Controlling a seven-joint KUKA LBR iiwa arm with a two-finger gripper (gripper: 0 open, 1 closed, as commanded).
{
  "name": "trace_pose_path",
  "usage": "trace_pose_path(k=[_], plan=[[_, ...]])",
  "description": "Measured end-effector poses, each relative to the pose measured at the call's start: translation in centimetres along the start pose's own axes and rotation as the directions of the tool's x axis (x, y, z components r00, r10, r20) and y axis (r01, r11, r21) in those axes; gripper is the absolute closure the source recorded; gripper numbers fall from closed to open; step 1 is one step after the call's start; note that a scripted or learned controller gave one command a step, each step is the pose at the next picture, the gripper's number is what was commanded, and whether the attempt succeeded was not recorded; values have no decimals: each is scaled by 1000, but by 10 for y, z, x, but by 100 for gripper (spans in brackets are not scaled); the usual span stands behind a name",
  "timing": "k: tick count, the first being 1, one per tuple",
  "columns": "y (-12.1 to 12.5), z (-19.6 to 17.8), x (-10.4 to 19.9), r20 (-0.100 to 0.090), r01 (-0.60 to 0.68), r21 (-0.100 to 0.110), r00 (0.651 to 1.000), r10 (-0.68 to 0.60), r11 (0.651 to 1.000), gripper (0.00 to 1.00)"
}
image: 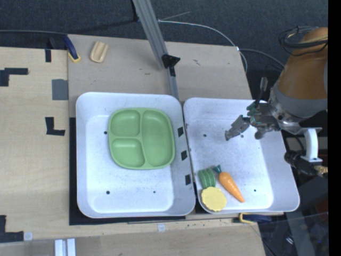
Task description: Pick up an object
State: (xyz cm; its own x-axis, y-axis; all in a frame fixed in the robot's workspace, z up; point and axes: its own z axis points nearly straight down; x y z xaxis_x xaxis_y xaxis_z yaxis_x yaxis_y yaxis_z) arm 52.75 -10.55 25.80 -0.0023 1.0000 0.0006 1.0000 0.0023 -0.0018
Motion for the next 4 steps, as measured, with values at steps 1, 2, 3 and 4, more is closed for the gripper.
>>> trace_pose_path(k=[1,2,3,4], plan=[[0,0,0,0,0,0,1000,0,1000,0],[1,64,3,0,-1,6,1000,1,1000,0],[-6,112,-3,0,-2,6,1000,2,1000,0],[-8,166,-2,-1,-2,7,1000,2,1000,0]])
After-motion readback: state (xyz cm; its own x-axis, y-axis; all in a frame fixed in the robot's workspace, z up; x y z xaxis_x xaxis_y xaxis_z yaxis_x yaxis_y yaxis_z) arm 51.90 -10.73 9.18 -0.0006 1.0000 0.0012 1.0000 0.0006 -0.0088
